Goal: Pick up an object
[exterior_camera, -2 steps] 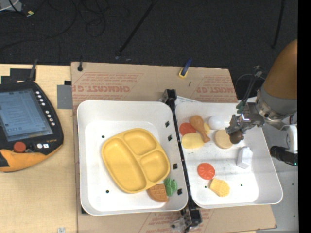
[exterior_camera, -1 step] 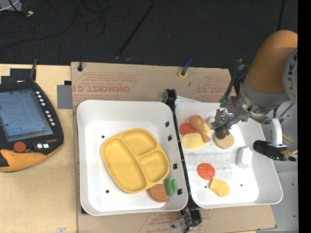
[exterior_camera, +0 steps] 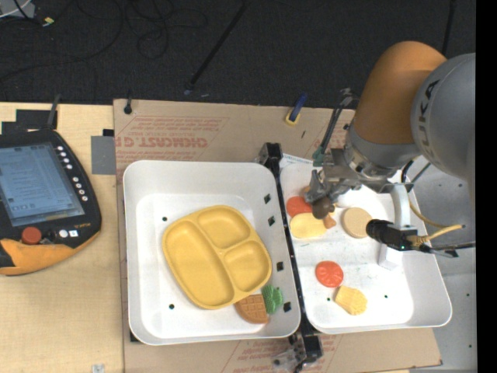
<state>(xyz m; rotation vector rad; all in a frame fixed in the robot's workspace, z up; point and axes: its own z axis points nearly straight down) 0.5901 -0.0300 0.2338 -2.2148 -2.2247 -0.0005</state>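
My gripper (exterior_camera: pixel 322 203) is low in the right bin (exterior_camera: pixel 419 305), at its far left part. Its fingertips sit among a red round piece (exterior_camera: pixel 297 205), a pale yellow oval piece (exterior_camera: pixel 307 226) and a small brown piece (exterior_camera: pixel 331 221). A tan round disc (exterior_camera: pixel 356 222) lies just to the right of them. Nearer the front of the same bin lie a red tomato slice (exterior_camera: pixel 329 273) and a yellow chunk (exterior_camera: pixel 350 300). I cannot make out anything between the fingers.
The left bin (exterior_camera: pixel 147 200) holds a yellow divided plate (exterior_camera: pixel 215 254), with a brown waffle-like cookie (exterior_camera: pixel 252 309) and a green piece (exterior_camera: pixel 272 298) at its front right. A pendant with a screen (exterior_camera: pixel 43 200) lies left of the bins.
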